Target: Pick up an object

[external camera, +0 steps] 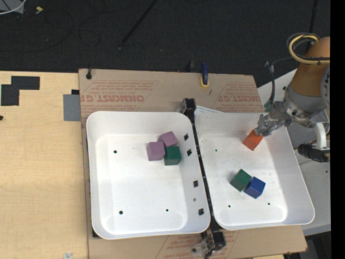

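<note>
Orange block [252,140], tilted, in end effector [262,127] over right bin [302,198]

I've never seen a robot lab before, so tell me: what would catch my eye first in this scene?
Most striking is the end effector at the upper right, with an orange block between its fingers above the right bin. Lower in that bin, a green block and a blue block touch each other. In the left bin, two purple blocks and a dark green block cluster together near the middle.
</note>
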